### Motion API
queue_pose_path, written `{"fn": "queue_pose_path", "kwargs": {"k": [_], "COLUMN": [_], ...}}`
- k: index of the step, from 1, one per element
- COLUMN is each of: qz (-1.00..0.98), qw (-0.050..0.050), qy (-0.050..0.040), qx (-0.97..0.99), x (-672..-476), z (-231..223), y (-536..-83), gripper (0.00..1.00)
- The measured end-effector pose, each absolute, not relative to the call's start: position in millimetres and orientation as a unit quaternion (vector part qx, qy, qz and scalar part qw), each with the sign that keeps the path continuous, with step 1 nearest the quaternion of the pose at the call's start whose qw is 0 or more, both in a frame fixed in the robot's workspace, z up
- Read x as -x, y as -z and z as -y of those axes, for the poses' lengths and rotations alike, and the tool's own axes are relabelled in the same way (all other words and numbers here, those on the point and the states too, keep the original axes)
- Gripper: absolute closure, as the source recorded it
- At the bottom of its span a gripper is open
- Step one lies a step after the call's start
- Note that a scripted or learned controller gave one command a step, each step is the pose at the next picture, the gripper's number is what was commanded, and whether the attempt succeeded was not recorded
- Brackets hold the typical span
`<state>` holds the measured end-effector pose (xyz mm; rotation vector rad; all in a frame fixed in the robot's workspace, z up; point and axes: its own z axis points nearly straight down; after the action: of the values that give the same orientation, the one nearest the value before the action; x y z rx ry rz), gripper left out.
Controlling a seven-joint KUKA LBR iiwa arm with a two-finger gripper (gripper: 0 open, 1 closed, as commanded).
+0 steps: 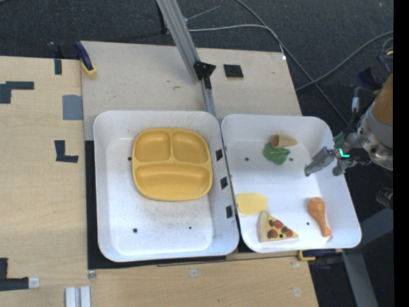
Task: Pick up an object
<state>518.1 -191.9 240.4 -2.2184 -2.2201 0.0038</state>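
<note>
The right bin point(243, 128) holds a green leafy toy point(276, 153) with a tan piece point(284, 141) beside it at the back. A yellow flat disc point(251, 203) and a pizza slice point(275, 228) lie near the front. An orange drumstick point(319, 215) lies at the front right. My gripper point(324, 160) hangs over the bin's right edge, right of the green toy and above the drumstick. Its fingers are spread, with nothing between them.
The left bin point(108, 190) carries a yellow divided plate point(172, 164). A metal pole point(181, 31) slants down to the back edge between the bins. Cables run over the dark floor at the back right.
</note>
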Motion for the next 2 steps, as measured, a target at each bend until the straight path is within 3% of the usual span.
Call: {"fn": "queue_pose_path", "kwargs": {"k": [1,2], "qz": [0.708,0.707], "qw": [0.001,0.003], "qy": [-0.0006,-0.002], "qx": [0.707,0.707], "x": [-518.8,-518.2], "z": [192.0,197.1], "y": [-241.3,-178.7], "gripper": [0.0,0.0]}}
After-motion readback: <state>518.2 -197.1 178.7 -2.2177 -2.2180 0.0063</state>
